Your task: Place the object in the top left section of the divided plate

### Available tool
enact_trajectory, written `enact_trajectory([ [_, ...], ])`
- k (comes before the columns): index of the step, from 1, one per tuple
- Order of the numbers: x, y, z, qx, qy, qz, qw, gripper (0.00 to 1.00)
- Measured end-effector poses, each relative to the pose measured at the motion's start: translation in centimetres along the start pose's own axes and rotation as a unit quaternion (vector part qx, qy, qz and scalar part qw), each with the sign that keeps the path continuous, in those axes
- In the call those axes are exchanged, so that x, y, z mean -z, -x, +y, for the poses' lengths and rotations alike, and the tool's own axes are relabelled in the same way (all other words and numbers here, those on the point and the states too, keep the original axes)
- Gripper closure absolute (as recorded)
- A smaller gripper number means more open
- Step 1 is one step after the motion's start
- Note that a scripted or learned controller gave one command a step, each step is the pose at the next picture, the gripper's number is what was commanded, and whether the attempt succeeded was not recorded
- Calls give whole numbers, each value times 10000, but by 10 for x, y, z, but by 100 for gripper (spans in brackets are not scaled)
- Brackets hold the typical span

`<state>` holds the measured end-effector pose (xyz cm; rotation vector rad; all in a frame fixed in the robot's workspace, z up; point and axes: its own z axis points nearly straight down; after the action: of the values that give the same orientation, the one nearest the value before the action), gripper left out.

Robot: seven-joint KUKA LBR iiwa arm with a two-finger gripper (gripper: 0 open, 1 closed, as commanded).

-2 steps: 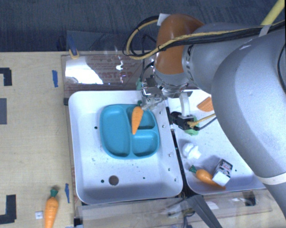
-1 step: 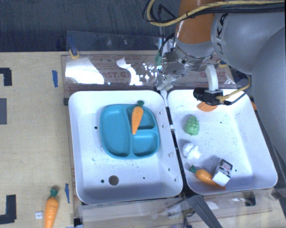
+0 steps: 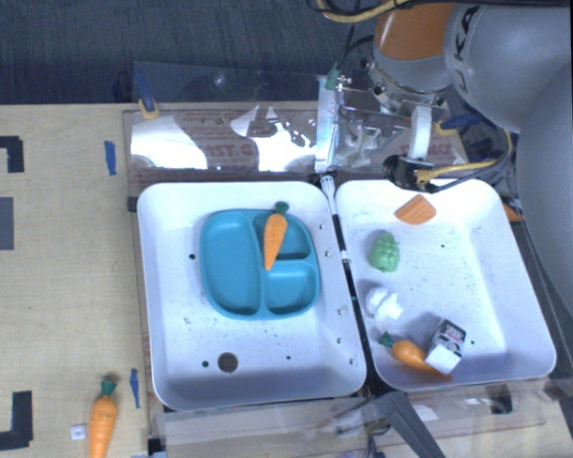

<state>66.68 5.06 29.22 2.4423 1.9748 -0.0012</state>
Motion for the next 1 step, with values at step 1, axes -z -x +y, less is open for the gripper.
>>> enact_trajectory([
  [1, -74, -44, -38, 1399, -52, -4, 9902, 100],
])
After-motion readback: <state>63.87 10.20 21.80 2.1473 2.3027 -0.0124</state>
